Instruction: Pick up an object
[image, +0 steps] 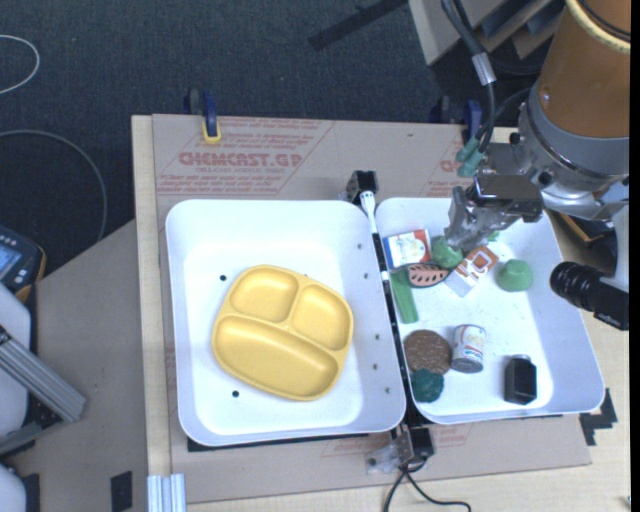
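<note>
Two white bins sit side by side on the bench. The left bin (190, 300) carries a yellow divided plate (283, 330). The gripper (462, 240) hangs low over the right bin's (570, 385) far edge, among small packets (478, 268); its grip cannot be told.

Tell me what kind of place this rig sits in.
Probably a robotics lab, set up for bin picking: two white bins clamped to a brown board, loose cables on dark carpet, and small mixed props beside a yellow divided tray.
</note>
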